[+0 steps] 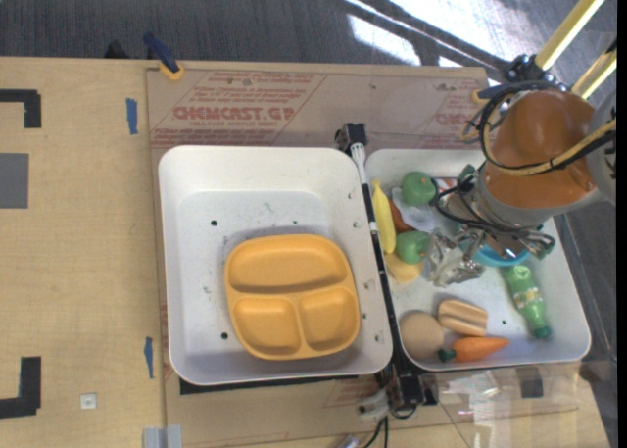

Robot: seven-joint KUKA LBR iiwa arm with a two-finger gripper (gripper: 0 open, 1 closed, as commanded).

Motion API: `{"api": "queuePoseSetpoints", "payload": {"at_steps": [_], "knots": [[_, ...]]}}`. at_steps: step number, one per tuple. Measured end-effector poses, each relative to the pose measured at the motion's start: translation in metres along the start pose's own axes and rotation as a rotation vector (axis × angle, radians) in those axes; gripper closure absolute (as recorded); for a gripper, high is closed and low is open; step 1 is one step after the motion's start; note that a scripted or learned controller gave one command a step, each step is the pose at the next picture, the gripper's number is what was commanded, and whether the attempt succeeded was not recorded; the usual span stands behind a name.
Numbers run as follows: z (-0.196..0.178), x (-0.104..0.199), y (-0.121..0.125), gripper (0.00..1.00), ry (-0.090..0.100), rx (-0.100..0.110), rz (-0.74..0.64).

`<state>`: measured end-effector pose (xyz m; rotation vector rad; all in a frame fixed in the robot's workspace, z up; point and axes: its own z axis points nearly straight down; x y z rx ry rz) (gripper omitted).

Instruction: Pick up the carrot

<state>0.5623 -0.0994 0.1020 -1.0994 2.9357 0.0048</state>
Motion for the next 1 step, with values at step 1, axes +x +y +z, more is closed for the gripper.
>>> {"api": "queuePoseSetpoints", "payload": {"at_steps": [1], "knots": [[0.0105,-0.0006,-0.0125,1.0,-0.003,0.006,0.501]]}}
